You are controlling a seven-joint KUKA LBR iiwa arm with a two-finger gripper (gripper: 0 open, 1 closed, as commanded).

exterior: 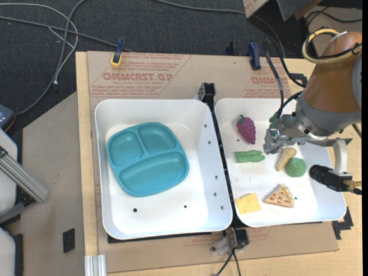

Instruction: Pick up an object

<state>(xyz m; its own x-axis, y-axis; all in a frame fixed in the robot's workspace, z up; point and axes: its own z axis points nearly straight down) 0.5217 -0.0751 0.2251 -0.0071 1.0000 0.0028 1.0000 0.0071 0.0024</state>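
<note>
My arm (333, 91) comes in from three o'clock, its grey body wide and rounded at the upper right, with the orange band around it just above my wrist. From there I lean down and toward nine o'clock, so the wrist hangs lower than the band and a little to its left. My gripper (278, 142) sits at the end of the wrist, a pale metal block pointing downward, at about eight o'clock from the band. From above, whether it is spread or closed is hidden from me. A dark cable loops from twelve o'clock down along my wrist to the gripper's mount.
</note>
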